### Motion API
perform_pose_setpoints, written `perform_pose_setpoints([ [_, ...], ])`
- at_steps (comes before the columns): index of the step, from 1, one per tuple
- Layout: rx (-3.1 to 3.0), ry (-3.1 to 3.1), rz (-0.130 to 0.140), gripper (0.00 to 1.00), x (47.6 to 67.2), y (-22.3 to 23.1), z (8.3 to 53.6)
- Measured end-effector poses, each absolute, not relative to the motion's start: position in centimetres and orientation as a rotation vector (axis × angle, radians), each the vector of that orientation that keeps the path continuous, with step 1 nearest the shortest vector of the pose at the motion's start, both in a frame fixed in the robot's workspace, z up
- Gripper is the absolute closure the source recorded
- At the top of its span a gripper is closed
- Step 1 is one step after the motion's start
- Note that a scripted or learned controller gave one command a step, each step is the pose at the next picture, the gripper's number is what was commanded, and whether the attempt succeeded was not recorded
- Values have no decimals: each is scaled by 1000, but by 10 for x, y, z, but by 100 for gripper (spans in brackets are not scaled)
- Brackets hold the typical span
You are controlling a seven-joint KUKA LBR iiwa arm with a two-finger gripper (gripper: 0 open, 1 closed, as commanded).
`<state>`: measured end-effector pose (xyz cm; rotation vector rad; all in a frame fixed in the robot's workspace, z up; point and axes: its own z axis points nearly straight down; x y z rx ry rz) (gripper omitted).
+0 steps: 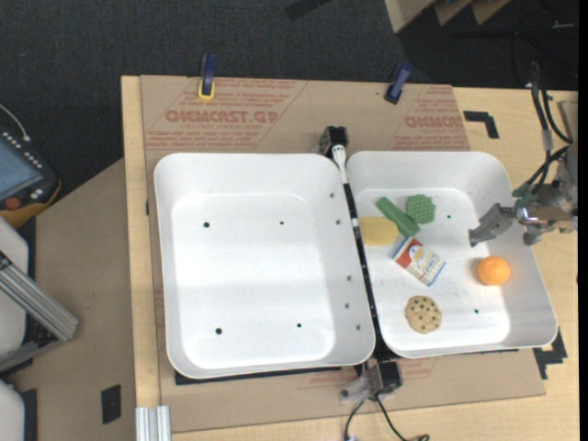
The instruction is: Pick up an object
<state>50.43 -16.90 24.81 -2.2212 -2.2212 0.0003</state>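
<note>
two white bins sat side by side on a cardboard sheet [276,108] printed with red lettering, clamped at the far edge by a blue-and-yellow clip [207,79] and a blue clip [399,81]. left bin [175,246] showed just bare white floor with a few dark dots. right bin [528,324] held all the objects. a black cable [377,412] ran off the near edge between the bins.

contents of the right bin: an orange ball [494,271] near the right wall, apart from everything else. a round chocolate-chip cookie [423,314] lay toward the near side. a small red, white and blue carton [419,261] lay tilted in the middle. a yellow block [378,231] sat against the left wall, touching or just beside a long green piece [397,216] lying diagonally. a darker green bumpy item [422,209] sat right behind that. the green, yellow and carton items were clustered; the ball and cookie had open floor around them.

the gripper [487,228] came in from the right edge, low over the right bin's right side, just above and left of the orange ball in frame. a grey finger [485,225] pointed left into the bin. nothing visible between the fingers. could not tell how far open they were; too small and blurred. the wrist was cut off at the frame edge.
</note>
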Motion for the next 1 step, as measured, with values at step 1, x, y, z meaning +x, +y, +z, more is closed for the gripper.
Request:
perform_pose_setpoints([
  [1, -2223, -2225, -2, 100, 505, -169, 259],
])
